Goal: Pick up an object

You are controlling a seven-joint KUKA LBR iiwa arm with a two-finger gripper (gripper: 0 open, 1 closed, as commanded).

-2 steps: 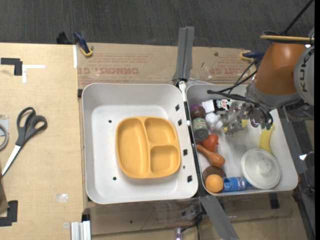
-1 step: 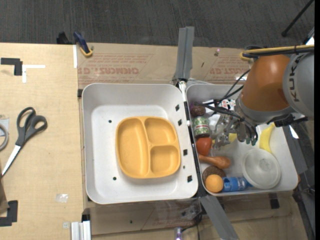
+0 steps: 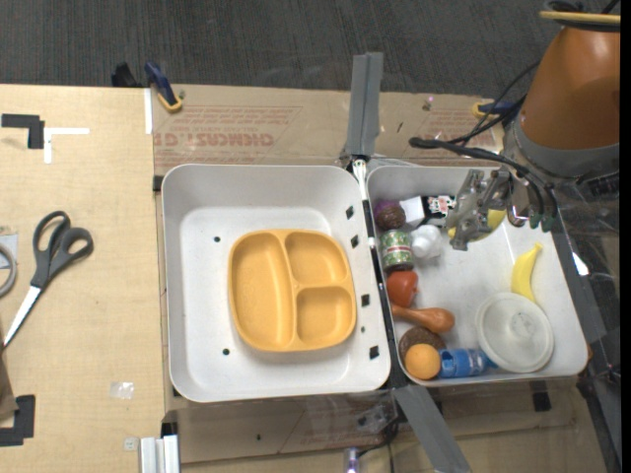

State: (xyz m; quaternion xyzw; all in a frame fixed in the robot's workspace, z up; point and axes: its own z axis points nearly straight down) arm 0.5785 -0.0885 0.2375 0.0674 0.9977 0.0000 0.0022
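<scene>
My gripper (image 3: 471,217) hangs over the back part of the right bin (image 3: 463,284), below the arm's orange band. Just left of it lie a white ball (image 3: 427,242) and a black-and-white packet (image 3: 439,205). A green can (image 3: 397,250) and a dark purple fruit (image 3: 389,213) sit along the bin's left wall. Further forward are a red tomato (image 3: 401,286), a tan gourd (image 3: 426,317), a brown ball (image 3: 418,340), an orange (image 3: 422,363) and a blue bottle (image 3: 463,364). A banana (image 3: 527,269) and a round white lid (image 3: 514,331) lie at the right.
The left bin (image 3: 197,264) holds a yellow divided plate (image 3: 293,289). Scissors (image 3: 44,259) lie on the wooden bench at the far left. A grey bar (image 3: 363,106) stands behind the divide between the bins. Cables run beside the arm at the right.
</scene>
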